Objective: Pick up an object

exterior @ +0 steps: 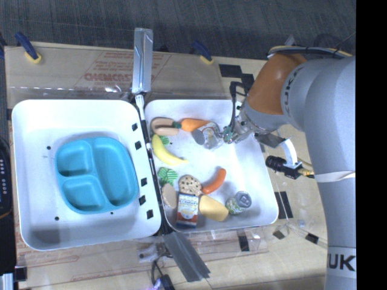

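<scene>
A: Start with the biggest; what do you see?

B: The table (72,71) carries two white bins side by side; the grey arm (326,119) comes in from the right, its orange band (269,89) bent over the right bin's (257,180) far right corner, the wrist angled down and leftward into the bin.

A: And the left bin (36,222)?

B: It holds a blue divided tray (97,174), lying flat near its middle.

A: The pincer?

B: The pincer (219,135) sits low in the upper part of the right bin, just beside a small silvery object (205,136); whether it is clenched or released, I cannot tell; too blurred.

A: What else lies there?

B: A carrot (195,124) next to a hot dog (162,125) along the top; a banana (166,151) below them at the left wall; a sausage (214,180) near the middle; then a yellow wedge (213,208), a red packet (188,210), a cookie (189,184), a green leafy piece (167,175) and a small round can (240,201) clustered toward the near edge.
</scene>
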You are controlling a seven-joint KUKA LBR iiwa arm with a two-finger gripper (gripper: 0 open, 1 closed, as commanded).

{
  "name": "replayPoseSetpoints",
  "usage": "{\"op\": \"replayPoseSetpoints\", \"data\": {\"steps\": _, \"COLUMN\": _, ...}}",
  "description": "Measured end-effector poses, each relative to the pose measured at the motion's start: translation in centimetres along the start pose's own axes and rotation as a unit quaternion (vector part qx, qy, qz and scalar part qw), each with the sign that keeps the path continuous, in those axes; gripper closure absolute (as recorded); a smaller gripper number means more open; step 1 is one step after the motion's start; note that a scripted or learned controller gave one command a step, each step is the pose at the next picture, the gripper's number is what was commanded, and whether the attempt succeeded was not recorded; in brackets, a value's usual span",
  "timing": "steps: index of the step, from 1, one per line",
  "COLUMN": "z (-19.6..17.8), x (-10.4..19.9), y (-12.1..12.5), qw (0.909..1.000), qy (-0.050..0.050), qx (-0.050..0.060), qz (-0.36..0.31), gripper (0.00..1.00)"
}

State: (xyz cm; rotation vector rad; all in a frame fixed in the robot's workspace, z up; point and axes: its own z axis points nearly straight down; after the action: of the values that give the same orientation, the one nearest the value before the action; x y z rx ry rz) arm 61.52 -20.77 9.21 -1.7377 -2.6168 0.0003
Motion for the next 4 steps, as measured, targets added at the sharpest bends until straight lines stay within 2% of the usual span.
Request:
{"op": "replayPoseSetpoints", "data": {"steps": 1, "z": 0.0, "x": 0.0, "y": 0.0, "qw": 1.0000, "qy": 0.000, "qx": 0.000, "qz": 0.000, "gripper": 0.00}}
{"op": "replayPoseSetpoints", "data": {"steps": 2, "z": -0.1, "x": 3.2, "y": -8.2, "qw": 0.9999, "qy": 0.000, "qx": 0.000, "qz": -0.012, "gripper": 0.00}}
{"op": "replayPoseSetpoints", "data": {"steps": 3, "z": -0.1, "x": 4.5, "y": -10.6, "qw": 0.9980, "qy": 0.000, "qx": -0.001, "qz": -0.063, "gripper": 0.00}}
{"op": "replayPoseSetpoints", "data": {"steps": 4, "z": 0.0, "x": 2.3, "y": -4.3, "qw": 0.9982, "qy": 0.000, "qx": 0.000, "qz": 0.060, "gripper": 0.00}}
